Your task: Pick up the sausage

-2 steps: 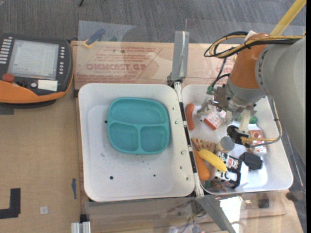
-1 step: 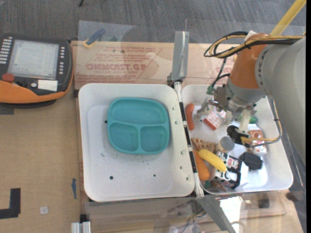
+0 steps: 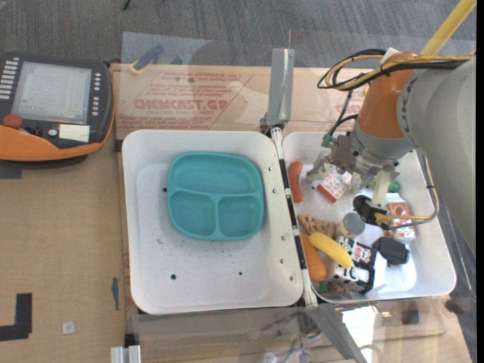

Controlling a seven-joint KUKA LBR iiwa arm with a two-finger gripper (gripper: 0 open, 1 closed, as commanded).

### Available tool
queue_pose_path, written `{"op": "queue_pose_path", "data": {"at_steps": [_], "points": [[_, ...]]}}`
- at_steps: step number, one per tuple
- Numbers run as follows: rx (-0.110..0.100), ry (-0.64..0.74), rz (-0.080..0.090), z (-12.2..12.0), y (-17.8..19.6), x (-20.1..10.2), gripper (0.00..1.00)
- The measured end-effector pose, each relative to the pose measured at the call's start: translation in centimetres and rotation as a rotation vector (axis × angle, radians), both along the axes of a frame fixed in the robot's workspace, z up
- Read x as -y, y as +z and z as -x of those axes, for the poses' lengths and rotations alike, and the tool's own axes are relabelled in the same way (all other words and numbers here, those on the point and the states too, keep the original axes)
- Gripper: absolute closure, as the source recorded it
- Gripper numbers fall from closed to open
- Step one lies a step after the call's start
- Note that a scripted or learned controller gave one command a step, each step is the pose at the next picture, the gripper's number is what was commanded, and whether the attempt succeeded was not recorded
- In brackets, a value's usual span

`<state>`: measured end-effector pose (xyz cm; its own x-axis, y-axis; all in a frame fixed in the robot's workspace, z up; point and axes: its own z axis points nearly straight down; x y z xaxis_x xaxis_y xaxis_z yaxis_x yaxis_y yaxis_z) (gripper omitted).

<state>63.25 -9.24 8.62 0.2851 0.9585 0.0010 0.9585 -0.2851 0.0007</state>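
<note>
The sausage (image 3: 295, 181) is lying in the right bin (image 3: 435, 278), a short reddish-orange piece running lengthwise just beside the bin's left wall, in its upper left part. Nothing is touching it from above. A little to the right of the sausage, a small red-and-white carton (image 3: 331, 187) is sitting on the bin floor. Above and right of the sausage, the gripper (image 3: 349, 165) is hanging over the bin near that carton; how far the claw is spread cannot be told, and nothing can be seen caught in it. The arm (image 3: 423, 104), grey with its orange band, is reaching in from the right of the sausage, trailing yellow and black cables.

Below the sausage, a brown waffle-like piece (image 3: 311, 224) is lying, then a yellow banana (image 3: 330, 248) and an orange carrot (image 3: 315, 260) close against the same wall. Further right of those, a round grey object (image 3: 352, 223), several black pieces (image 3: 393, 249) and a printed packet (image 3: 398, 216) are crowding the bin.

Left of the sausage, across the divider, the left bin (image 3: 144, 278) is holding a teal divided plate (image 3: 215, 197). Far to the left of the sausage, an orange-and-grey control pendant (image 3: 53, 108) is resting on the bench.
</note>
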Motion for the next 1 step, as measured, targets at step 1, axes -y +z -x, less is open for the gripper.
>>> {"op": "queue_pose_path", "data": {"at_steps": [1], "points": [[0.0, 0.0, 0.0, 0.0, 0.0, 0.0, 0.0]]}}
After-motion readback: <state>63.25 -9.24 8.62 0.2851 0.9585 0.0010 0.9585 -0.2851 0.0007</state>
